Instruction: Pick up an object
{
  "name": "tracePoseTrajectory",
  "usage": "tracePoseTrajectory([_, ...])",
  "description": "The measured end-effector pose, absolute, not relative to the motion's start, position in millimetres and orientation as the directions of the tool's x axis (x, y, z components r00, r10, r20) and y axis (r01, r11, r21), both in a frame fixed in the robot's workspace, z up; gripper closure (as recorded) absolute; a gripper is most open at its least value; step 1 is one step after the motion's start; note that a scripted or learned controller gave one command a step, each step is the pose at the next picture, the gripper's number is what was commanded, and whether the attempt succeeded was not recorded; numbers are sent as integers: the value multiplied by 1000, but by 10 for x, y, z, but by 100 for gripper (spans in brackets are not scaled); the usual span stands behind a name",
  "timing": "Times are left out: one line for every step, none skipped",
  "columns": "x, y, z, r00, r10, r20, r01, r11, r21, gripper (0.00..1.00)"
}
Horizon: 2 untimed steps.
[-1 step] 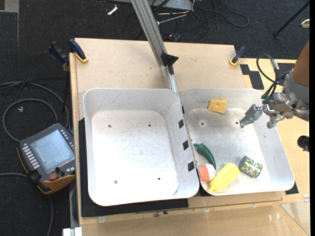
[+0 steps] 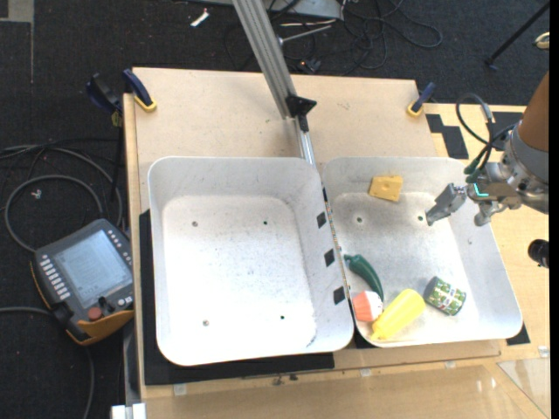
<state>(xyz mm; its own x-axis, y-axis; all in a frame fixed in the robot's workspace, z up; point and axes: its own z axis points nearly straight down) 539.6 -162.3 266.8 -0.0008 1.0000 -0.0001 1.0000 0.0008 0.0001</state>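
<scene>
Right bin [image 2: 489, 260] centre open; sponge [image 2: 386, 188] at back, toys [image 2: 397, 308] clustered along front rim.

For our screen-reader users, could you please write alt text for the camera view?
A grey robot arm's claw hovers over the right bin, which contains a yellow block, green pepper, yellow toy and small can. The left bin sits alongside.
</scene>
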Motion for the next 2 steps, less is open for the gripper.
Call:
tracePoseTrajectory([5386, -1674, 2041, 1, 1000, 1, 1000, -1, -7, 0])
tracePoseTrajectory([5429, -1675, 1597, 1, 1000, 1, 1000, -1, -4, 0])
